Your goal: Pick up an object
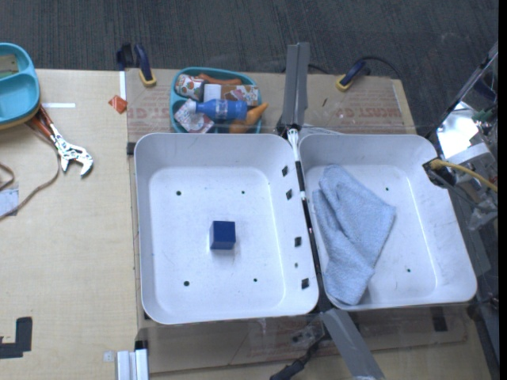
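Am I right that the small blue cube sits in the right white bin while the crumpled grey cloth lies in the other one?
Not quite: the camera view shows the small blue cube in the left white bin, and the crumpled grey cloth lies in the right white bin.

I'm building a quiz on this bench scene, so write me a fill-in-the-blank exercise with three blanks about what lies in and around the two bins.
1. The small cube in the left bin is ____ in colour.
2. The grey cloth lies crumpled in the ____ bin.
3. On the bench to the left of the bins lies a metal ____, near a teal tray.

Missing words: blue; right; wrench
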Controlling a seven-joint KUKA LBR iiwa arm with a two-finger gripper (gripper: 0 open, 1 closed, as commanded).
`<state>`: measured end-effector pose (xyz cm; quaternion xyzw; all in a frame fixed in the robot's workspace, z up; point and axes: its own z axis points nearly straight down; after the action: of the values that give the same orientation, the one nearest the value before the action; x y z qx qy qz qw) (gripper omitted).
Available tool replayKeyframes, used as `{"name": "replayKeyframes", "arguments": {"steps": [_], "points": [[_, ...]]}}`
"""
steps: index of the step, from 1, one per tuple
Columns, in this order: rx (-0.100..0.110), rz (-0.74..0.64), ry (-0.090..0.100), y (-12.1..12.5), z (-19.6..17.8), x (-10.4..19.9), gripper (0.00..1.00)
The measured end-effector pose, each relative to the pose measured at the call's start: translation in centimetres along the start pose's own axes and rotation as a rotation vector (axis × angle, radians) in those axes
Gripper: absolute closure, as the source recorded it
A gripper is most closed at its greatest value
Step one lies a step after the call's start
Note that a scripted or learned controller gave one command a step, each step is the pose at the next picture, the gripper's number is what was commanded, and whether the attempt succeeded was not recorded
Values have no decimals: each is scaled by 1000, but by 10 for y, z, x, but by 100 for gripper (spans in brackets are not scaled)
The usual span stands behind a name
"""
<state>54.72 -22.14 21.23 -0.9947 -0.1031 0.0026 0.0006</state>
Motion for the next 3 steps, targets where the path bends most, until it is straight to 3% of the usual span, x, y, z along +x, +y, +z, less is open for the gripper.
{"name": "replayKeyframes", "arguments": {"steps": [1, 2, 3], "points": [[8, 2, 7, -15, 114, -51, 0], [0, -2, 3, -12, 78, -55, 0], [1, 8, 1, -14, 83, -67, 0]]}}
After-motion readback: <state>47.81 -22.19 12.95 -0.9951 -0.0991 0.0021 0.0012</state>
